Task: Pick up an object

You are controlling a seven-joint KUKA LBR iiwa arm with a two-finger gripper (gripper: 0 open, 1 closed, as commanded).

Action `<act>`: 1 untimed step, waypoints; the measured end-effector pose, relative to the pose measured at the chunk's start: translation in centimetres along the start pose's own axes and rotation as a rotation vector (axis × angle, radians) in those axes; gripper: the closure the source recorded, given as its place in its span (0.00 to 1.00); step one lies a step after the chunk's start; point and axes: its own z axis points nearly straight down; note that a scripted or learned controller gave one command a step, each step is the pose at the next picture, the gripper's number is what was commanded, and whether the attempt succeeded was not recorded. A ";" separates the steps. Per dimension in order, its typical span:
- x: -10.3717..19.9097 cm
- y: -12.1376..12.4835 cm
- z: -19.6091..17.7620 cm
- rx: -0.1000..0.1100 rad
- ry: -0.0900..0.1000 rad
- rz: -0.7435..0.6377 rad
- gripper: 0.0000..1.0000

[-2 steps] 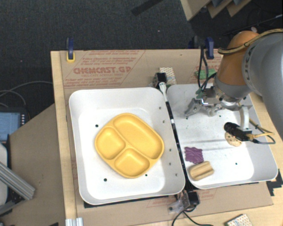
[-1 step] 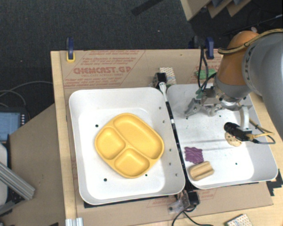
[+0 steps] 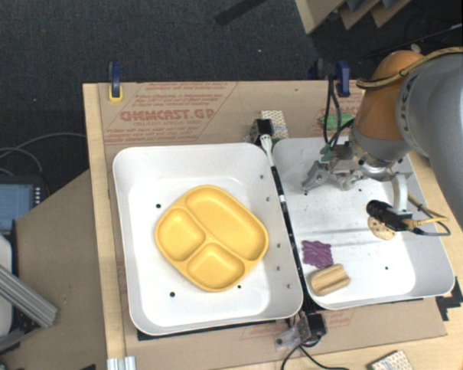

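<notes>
Reaching in from the right edge of the frame, the grey arm (image 3: 435, 110) hangs over the upper part of the right bin (image 3: 419, 276), its orange band (image 3: 385, 97) sitting just above the wrist. The gripper (image 3: 332, 182) is low over the white floor up there, and its fingers (image 3: 311, 181) are spread wide, one angling toward the lower left and the other out to the right. Nothing sits between them, just bare white bin floor.

Now down to the lower left corner of that same bin: a small purple piece (image 3: 317, 252) lies flat near the wall shared with the other bin. Just below it, almost touching, a tan block (image 3: 329, 279) lies on its side, tilted a little up to the right. Both are well apart from the gripper, lower in the frame, and neither is in contact with it.

Over in the left bin (image 3: 137, 223), a yellow plate (image 3: 211, 236) with three compartments takes the middle of the floor, turned at a slant, clear of all four walls. It has that bin to itself.

Both bins sit side by side on the tabletop (image 3: 175, 114), which is covered by a pale sheet with red print showing along its upper edge.
</notes>
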 end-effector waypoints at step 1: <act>-6.0 -7.4 0.0 0.008 0.000 0.009 0.00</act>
